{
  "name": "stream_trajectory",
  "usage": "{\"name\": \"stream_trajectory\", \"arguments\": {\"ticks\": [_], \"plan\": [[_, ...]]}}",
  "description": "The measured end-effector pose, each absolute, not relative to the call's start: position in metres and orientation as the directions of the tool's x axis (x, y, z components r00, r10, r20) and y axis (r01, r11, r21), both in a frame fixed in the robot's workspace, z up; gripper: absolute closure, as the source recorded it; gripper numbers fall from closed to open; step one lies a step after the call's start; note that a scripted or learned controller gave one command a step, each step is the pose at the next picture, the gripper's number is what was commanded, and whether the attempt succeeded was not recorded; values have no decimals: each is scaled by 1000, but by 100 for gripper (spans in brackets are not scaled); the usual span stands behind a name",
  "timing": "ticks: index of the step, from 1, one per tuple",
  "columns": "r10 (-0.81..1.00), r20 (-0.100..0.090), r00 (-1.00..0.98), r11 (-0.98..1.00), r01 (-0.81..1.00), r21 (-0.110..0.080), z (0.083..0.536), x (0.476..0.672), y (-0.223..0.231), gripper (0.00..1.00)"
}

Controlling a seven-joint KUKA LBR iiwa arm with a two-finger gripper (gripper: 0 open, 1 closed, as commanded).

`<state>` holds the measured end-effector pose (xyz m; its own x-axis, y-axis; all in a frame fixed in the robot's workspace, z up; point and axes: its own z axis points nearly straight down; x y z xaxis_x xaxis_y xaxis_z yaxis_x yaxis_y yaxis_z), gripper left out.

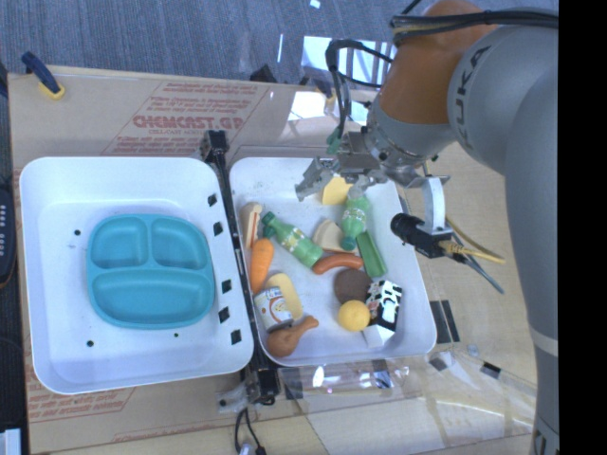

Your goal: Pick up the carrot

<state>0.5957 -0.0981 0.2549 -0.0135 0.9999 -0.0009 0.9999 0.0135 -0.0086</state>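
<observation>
My gripper point(340, 164) hangs over the far edge of the right bin point(417, 325), a smooth shallow white plastic tray with rounded corners; from this slant I cannot tell how the gripper is set. My grey arm point(512, 93) with its glossy orange band point(427, 64) reaches in from three o'clock.

The carrot point(260, 263) is a smooth, tapered orange plastic piece lying along the right bin's left wall, its long axis running roughly twelve to six. It sits at about seven o'clock from my gripper, well apart from it, with other toy food between.

Close under my gripper lie a pale yellow rounded piece point(334, 191) and a green bottle point(355, 218) with a ribbed neck. A second green bottle point(296, 243) lies tilted just at the carrot's two o'clock. Toward six o'clock of the carrot are a small labelled jar point(276, 303) and a brown drumstick shape point(290, 336). A round yellow lemon point(354, 316) and a black-and-white carton point(383, 303) lie near the bin's near right corner.

The left bin point(47, 349) holds a matte turquoise divided plate point(150, 271). Both bins rest on the desk point(104, 102), covered in brown printed cardboard.
</observation>
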Motion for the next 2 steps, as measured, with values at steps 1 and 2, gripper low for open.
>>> {"name": "stream_trajectory", "arguments": {"ticks": [1, 2], "plan": [[989, 1, -148, 148, 989, -12, 189, 579, -22, 0], [1000, -2, 23, -23, 1000, -13, 190, 539, -34, 0]]}}
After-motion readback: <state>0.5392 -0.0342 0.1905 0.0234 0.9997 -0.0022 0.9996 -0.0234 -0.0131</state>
